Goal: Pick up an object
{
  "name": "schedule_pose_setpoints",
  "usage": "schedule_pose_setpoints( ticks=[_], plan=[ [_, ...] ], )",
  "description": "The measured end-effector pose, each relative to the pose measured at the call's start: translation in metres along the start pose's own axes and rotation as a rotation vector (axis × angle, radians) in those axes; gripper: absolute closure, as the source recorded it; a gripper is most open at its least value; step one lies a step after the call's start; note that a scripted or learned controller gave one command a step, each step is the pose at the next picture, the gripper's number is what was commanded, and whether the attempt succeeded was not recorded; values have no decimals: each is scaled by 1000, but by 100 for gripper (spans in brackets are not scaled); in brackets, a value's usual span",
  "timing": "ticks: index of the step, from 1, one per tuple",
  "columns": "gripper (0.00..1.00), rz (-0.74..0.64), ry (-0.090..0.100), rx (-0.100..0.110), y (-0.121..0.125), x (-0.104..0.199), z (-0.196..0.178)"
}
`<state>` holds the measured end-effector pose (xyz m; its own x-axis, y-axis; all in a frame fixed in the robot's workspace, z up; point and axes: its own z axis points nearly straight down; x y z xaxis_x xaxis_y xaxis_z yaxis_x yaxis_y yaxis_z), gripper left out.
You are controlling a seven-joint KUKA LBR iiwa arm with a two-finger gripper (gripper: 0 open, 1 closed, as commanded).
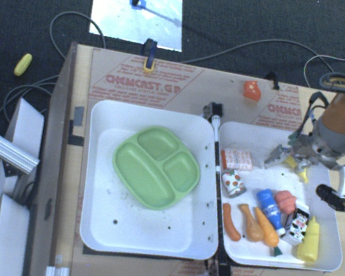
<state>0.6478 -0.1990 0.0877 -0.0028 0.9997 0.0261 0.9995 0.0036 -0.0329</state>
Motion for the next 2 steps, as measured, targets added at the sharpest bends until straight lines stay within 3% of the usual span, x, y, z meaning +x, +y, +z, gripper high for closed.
schedule_pose_setpoints(
  ticks=[1, 2],
  plan=[
    [0, 5, -5, 13, 16, -4, -1],
    [100, 1, -24, 2, 16, -10, -13]
  ],
)
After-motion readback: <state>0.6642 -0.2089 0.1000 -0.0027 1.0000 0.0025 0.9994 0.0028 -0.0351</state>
